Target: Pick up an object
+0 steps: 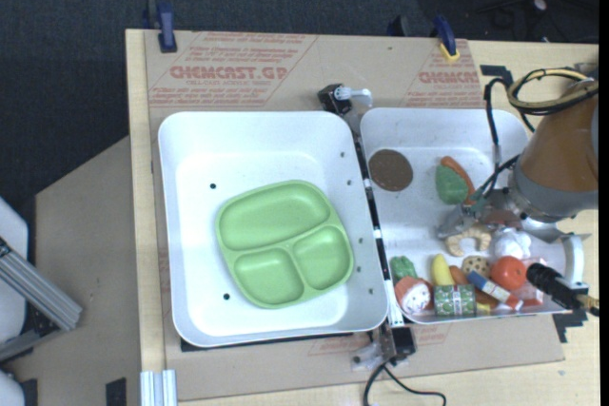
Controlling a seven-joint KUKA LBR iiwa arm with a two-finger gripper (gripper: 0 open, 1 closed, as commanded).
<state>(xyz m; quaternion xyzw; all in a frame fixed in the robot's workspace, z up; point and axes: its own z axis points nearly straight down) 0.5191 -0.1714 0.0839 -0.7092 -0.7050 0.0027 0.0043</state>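
- Two shallow white bins sat side by side on the bench, the left bin (181, 204) filling the middle of the frame and holding a green divided plate (284, 242) that lay flat, well apart from the arm.
- Right of the shared wall, the right bin (419, 124) carried the pickable clutter: a brown disc (390, 170) near its upper left corner, a green-and-orange toy vegetable (453, 181) just beside it toward the centre, and a packed row along the lower edge that included a yellow piece (441, 269), a green patterned roll (455, 300) and a red ball-like piece (509, 272).
- At the right of the frame, the grey arm with its orange band (561, 147) reached down over that bin, and the gripper (476, 222) sat low among pale, greyish pieces at the bin's middle.
- Judged from this pose, the step in hand was the descent or grasp attempt; the next move would call for closing on one item and lifting straight up, clear of its crowded neighbours.
- Whether the gripper was open, closed or holding anything could not be told, since the wrist and clutter masked its tip.
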